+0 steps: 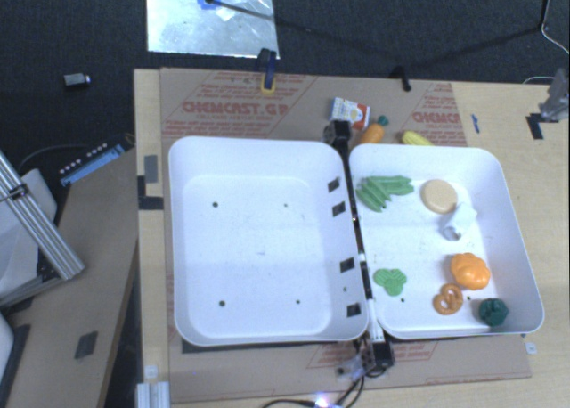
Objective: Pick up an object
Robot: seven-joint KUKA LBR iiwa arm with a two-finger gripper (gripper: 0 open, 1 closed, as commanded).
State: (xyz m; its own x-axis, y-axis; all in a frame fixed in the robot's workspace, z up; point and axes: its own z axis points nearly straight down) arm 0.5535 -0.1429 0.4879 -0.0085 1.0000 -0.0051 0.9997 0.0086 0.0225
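Camera view: a small grey part [556, 99] is seen at the right edge, past the far corner of the bench. It may belong to the arm. Whether the gripper is open or closed cannot be told.

Nothing has been picked up yet. All the things that could be picked are kept in the right bin [512, 219]. Nearest the grey part, a round tan disc [438, 195] is laid beside a bunch of green pods [385, 191]. A small white piece [456, 222] is set just below the disc. Farther down, an orange lump [469, 271], a little brown pretzel [448, 299] and a dark green lump [492, 311] are bunched close together near the bin's front corner. A flat green leaf [389, 281] is laid apart from them, close to the wall shared with the left bin [178, 246].

Trouble could be met in a few ways. The three things in the corner are so close that two might be pushed or pinched at once, and the wall could be bumped there. The leaf and the disc look flat, so they could be missed or slid along the floor. The pods might be knocked apart if only one is caught. The white piece looks small and pale against the bin, so it could be missed.
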